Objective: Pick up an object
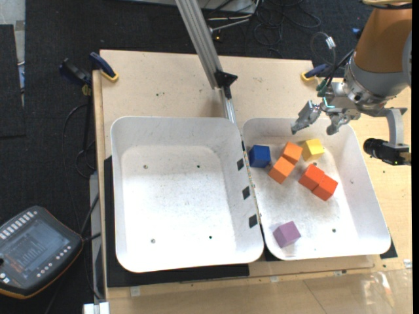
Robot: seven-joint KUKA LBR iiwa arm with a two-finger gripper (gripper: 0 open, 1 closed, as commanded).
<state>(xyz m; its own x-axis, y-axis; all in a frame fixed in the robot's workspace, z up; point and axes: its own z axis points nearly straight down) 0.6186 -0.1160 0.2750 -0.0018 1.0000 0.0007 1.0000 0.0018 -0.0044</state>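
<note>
The right bin point(366, 195) holds several small blocks: a blue cube point(260, 156), an orange block point(287, 161), a yellow cube point(313, 149), a red-orange block point(318, 181) and a purple cube point(287, 233). My gripper point(319, 120) hangs above the bin's far edge, just beyond the yellow cube. Its two grey fingers are spread apart and open, with nothing between them. The orange and grey arm enters from the upper right.
The left bin point(131, 175) sits beside the right one, with a raised divider between them. A slanted metal pole point(200, 34) crosses the bench at the back. Clamps point(101, 67) hold the board's far corners. A teach pendant point(33, 250) lies at the lower left.
</note>
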